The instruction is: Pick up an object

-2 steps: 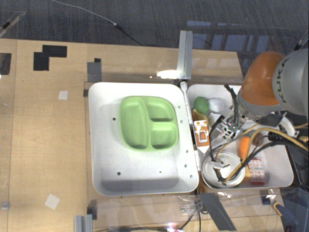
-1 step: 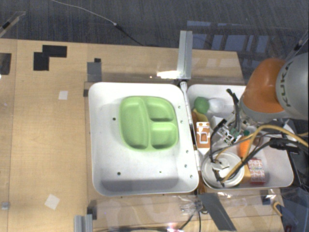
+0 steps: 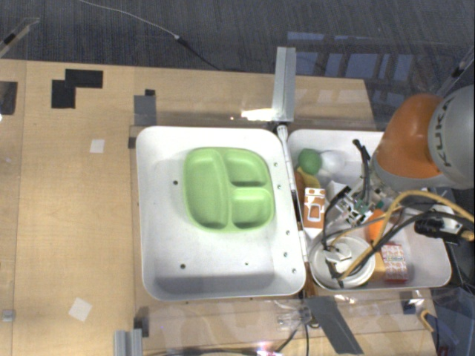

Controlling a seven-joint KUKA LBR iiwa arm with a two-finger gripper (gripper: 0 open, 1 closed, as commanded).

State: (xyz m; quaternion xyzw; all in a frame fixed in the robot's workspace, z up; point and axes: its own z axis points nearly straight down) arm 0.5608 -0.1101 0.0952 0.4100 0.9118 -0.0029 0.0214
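Two shallow white bins side by side on a wooden bench [image 3: 67, 221]. In the left bin [image 3: 159, 265]: a green divided tray [image 3: 226, 188], lying flat near the middle. In the right bin [image 3: 438, 269]: a green ball [image 3: 309, 160] at the far corner, an orange-and-white carton [image 3: 315, 205] against the dividing wall, a round metal tin [image 3: 343, 262] at the near edge, a red-labelled packet [image 3: 395, 262] just beside it. Over this clutter, the grey arm with its orange band [image 3: 408, 139], cables looping down. Hand [image 3: 355, 208] low among the objects, partly masked by wiring; spread or pressed together, cannot tell.
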